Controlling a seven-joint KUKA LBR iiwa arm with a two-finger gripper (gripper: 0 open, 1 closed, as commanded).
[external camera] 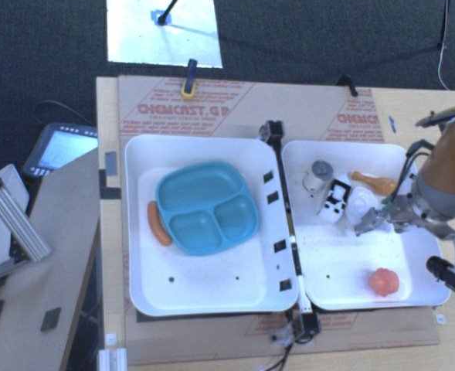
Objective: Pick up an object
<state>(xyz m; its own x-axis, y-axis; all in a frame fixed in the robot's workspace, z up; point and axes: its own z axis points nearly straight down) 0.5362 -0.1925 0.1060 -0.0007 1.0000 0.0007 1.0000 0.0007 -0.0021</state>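
Honestly, you had more to worry about on the end effector's side of the counter than in the left bin, well away from the end effector, where the blue divided plate and the orange sausage touching its far edge lay untouched.

Nearer the end effector, in the right bin, the objects sat packed: a small grey-topped cup, a black-and-white die-like block, a white lump and an orange piece just behind it. The end effector hung just beside the white lump, so you could have seen it nudge that cluster, or catch two things at once, because they were touching or nearly so. The red ball lay apart on the end effector's near side, and being round it looked likely to roll off a glancing close.

You could not have told whether the end effector's tips were apart or together; they blurred into the pale lump. The arm was cut off at the right, and whether anything was between the tips could not be made out.
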